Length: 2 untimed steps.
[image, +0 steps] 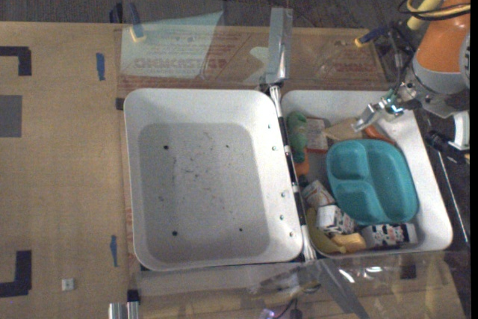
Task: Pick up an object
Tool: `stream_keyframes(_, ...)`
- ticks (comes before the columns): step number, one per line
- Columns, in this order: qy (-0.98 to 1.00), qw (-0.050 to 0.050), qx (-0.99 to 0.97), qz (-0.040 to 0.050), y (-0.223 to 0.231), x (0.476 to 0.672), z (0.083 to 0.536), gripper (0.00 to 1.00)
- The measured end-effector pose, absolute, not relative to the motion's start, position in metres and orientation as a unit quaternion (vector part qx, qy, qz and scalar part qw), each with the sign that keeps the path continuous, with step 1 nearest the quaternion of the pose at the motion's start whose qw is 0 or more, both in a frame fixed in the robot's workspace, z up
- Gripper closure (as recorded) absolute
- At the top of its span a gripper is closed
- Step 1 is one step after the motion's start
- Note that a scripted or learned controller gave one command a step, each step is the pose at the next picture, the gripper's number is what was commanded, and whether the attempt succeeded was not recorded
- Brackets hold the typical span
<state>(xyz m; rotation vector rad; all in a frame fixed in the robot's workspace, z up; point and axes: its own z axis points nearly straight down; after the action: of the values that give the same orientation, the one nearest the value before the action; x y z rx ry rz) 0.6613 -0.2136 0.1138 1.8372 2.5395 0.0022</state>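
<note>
Two bins | left bin (142, 116) bare | right bin (441, 224): teal tray (371, 181), green bottle (297, 132), small cartons | gripper (379, 112) above far edge, jaw state unclear, nothing seen held.

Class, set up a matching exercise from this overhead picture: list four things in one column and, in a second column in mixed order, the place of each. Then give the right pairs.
Things
1. teal divided tray
2. pincer
3. green bottle
4. blue tape strip

Places
A. on the wooden bench, left of both bins
B. upper left of the right bin, against the divider
C. above the right bin's upper edge
D. middle of the right bin, lying over other items

Pairs: 1-D, 2-C, 3-B, 4-A
</note>
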Motion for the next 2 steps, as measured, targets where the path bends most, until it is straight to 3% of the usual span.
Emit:
stream_keyframes(1, 0.899, 0.003, 0.439, -0.0014, -0.204, 0.667, 0.109, 0.0)
stream_keyframes(2, 0.898, -0.001, 0.439, 0.0034, -0.218, 0.665, 0.101, 0.0)
